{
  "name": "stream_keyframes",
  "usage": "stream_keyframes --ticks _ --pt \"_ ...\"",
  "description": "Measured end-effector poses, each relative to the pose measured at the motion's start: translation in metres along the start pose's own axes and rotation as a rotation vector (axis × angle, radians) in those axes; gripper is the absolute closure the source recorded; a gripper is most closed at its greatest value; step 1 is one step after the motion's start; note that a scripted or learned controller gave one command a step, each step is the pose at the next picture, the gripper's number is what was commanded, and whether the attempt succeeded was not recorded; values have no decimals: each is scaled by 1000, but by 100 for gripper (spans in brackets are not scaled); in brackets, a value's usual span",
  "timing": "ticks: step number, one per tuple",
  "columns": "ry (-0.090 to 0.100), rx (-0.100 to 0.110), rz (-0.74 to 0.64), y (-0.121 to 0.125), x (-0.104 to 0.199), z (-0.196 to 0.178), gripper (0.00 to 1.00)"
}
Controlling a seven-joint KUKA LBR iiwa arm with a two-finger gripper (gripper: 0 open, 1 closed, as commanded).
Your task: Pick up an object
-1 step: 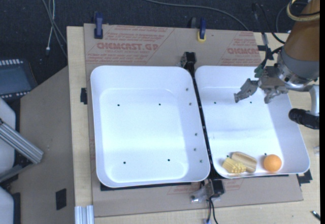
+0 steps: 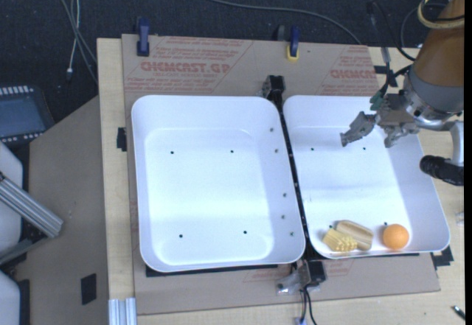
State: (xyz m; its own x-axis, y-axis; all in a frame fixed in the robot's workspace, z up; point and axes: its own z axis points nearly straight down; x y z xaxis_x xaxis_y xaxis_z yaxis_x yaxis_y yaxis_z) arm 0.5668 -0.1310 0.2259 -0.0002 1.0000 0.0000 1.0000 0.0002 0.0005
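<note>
1. Over the right bin [image 2: 413, 191], upper part: my pincer [image 2: 375, 130], hanging well apart from any item. I cannot tell how it is set (too small and foreshortened from this slant).
2. Right bin, near edge: orange ball [image 2: 396, 236], with a yellow corn-like piece [image 2: 340, 241] and a tan roll [image 2: 355, 229] touching each other just left of it. I judge these the candidates; they lie along the low rim, probably settled there.
3. Left bin [image 2: 214, 176]: white, shallow.
4. Counter [image 2: 118, 191]: cardboard sheet [image 2: 221, 65] held by blue clamps [image 2: 142, 35].
5. Obstruction: the rim beside the ball may crowd a grasp.
</note>
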Motion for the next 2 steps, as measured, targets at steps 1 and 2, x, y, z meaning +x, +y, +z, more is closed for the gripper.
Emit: stream_keyframes --ticks 1,2 --pt "1 3 0 -5 0 43 0" --pt "1 3 0 -1 7 88 0"
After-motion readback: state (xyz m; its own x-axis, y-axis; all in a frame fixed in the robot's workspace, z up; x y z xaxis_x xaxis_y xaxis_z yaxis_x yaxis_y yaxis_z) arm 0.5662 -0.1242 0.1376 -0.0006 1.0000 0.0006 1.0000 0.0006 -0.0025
